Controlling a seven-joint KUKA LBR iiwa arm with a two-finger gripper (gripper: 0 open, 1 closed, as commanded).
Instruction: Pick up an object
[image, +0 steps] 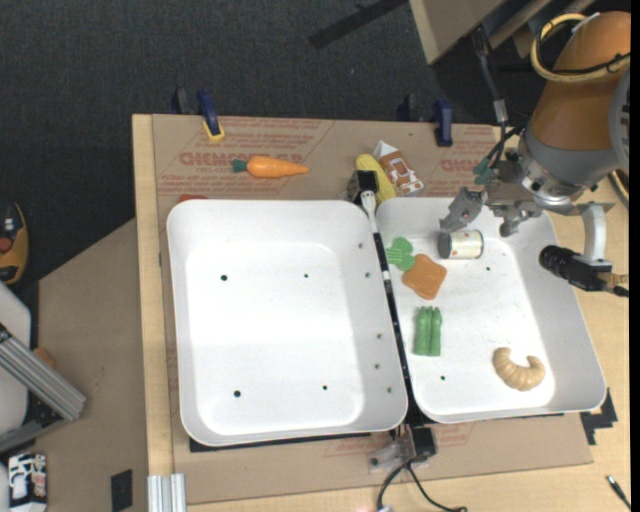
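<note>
so there's a little white cylinder (465, 244) lying on its side near the back of the right bin (560, 330), long axis running left-right. the gripper (456, 226) sits right at its left end, can't tell how it's set. nearby in the same bin: a green piece (401, 252), an orange wedge (425, 276), green beans (428, 331) and a croissant (519, 368). a toy carrot (274, 167) lies on the cardboard (300, 150) behind the left bin (270, 320), which has red print too faint to read.

One camera sits high above the bench (150, 300) — looking down at a slant (both bins (280, 320) fit).
</note>
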